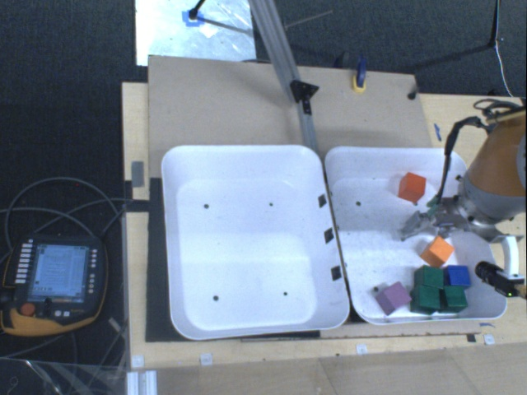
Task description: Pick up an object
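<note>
The right bin [362, 196] holds several small blocks. A red-orange cube [412, 187] lies near its back. A lighter orange cube [438, 250] sits toward the right. A blue block [458, 276] and green blocks [429, 290] cluster at the front right corner, and a purple block [393, 296] lies at the front. My gripper [424, 227] hangs over the right bin, just above and left of the lighter orange cube and below the red-orange one. Its grey fingers look spread, with nothing between them.
The left bin [177, 220] stands beside the right one, their rims meeting at the centre. A slanted metal pole [280, 48] crosses the back of the bench. A teach pendant [53, 282] lies on the floor at left.
</note>
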